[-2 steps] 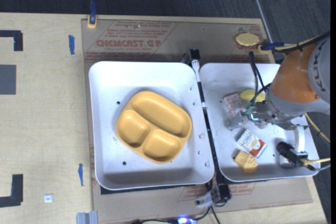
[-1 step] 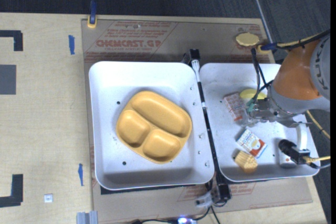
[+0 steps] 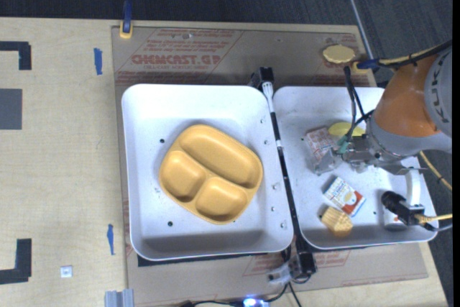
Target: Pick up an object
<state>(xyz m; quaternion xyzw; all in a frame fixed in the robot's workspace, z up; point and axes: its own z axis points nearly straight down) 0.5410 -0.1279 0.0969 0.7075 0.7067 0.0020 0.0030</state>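
Several small items lie in my right bin (image 3: 302,230): a clear crinkled packet (image 3: 318,142) beside the gripper (image 3: 343,149), a yellow piece (image 3: 338,129), a red-and-white packet (image 3: 342,195) and a yellow waffled block (image 3: 336,220). My left bin (image 3: 140,176) holds a yellow three-compartment tray (image 3: 210,172). Both bins sit on brown cardboard (image 3: 180,54) over a pale wooden bench (image 3: 57,176).

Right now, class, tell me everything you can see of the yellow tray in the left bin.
The yellow tray looks like smooth moulded plastic, rounded at the corners, with three shallow compartments: one long one along its upper side and two smaller ones below. It lies flat, turned at a slant, on the floor of the left bin, near the middle. Nothing sits in it, and nothing else touches it.
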